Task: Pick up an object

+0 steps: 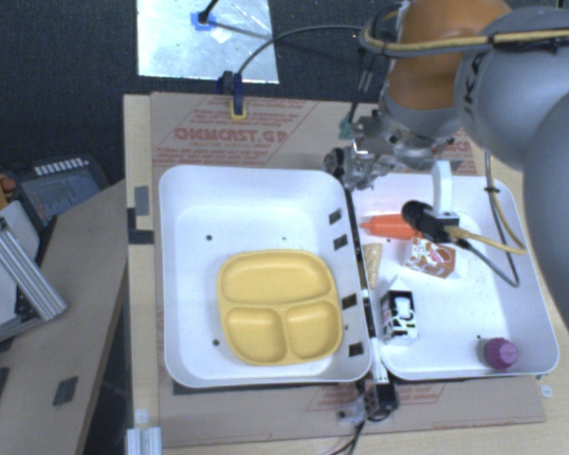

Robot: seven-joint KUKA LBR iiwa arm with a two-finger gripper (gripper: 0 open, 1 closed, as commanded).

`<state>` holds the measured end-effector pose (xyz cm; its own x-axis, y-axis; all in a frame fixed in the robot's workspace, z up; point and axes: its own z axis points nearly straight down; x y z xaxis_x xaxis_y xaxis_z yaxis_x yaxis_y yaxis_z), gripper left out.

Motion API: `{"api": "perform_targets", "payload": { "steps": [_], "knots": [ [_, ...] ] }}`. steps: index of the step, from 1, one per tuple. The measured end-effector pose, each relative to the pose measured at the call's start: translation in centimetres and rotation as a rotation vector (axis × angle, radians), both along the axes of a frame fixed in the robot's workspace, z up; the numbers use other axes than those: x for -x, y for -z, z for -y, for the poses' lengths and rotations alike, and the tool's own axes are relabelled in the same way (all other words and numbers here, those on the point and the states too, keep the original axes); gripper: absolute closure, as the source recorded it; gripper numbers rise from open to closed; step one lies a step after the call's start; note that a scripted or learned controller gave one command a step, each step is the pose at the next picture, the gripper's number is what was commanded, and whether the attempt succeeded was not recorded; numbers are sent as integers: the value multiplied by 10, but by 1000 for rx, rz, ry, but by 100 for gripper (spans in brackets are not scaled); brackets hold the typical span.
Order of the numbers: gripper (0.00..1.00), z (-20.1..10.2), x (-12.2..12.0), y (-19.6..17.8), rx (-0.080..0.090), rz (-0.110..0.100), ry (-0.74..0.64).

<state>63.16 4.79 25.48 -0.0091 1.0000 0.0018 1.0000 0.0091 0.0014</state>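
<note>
Arm over right bin (536,335); claw (360,171) low at its rear-left corner, grip state cannot tell, probably nothing held. Yellow divided plate (280,306), orange carrot (387,225), purple object (500,352) all lie unlifted. Pick pending.

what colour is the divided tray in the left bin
Yellow. The divided tray shows it plainly in the camera view, against the white left bin.

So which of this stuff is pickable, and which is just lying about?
Pickable, in the bins:
yellow tray
orange carrot
black-and-white block
purple piece
red-and-white packet

Lying about:
foil sheet
keypad
metal rail
</note>
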Motion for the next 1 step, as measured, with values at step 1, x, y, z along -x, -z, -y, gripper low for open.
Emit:
{"api": "perform_targets", "payload": {
  "steps": [1],
  "knots": [
    [100,-50,-5,22,1,-1,0]
  ]
}}
